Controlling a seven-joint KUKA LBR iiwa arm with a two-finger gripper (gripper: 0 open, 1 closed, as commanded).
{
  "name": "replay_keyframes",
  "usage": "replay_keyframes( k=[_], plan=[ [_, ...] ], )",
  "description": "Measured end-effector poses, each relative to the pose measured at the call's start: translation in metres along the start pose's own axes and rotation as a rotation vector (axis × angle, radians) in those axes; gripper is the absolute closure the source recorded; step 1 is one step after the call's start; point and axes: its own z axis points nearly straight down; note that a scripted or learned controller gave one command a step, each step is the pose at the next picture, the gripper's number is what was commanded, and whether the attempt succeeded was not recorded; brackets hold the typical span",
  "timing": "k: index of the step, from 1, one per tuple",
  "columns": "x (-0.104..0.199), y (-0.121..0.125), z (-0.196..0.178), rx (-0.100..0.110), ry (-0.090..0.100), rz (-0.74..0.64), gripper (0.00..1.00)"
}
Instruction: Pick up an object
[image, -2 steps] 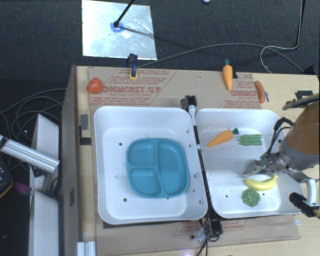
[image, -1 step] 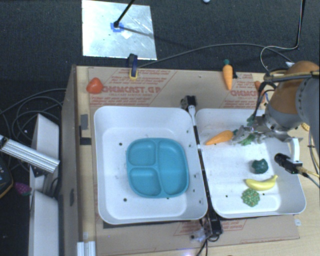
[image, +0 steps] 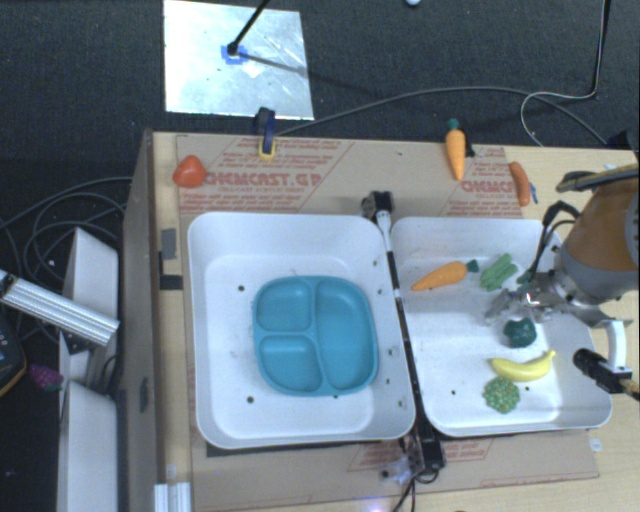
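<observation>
- Because the gripper (image: 512, 303) sits low in the right bin (image: 440, 405), just at 12 o'clock of the dark green piece (image: 520, 332), a straight descent with the piece centred would serve best; whether it is parted or closed, I cannot tell.
- The banana (image: 523, 367) and broccoli (image: 502, 396) lie at 6 o'clock, near enough to crowd a sideways approach.
- The bench (image: 300, 170) is cardboard-topped; cables trail across dark floor (image: 80, 100) beyond.

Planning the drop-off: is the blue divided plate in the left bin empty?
Empty. All three compartments of the blue plate show bare blue, with nothing lying in them.
</observation>
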Motion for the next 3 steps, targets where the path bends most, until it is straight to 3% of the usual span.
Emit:
replay_keyframes(
  k=[1, 2, 3],
  plan=[
    [0.014, -0.022, 0.000, 0.000, 0.001, 0.000, 0.00],
    [0.013, -0.021, -0.010, -0.001, 0.001, -0.001, 1.00],
    [0.085, 0.002, 0.000, -0.001, 0.003, -0.003, 1.00]
  ],
)
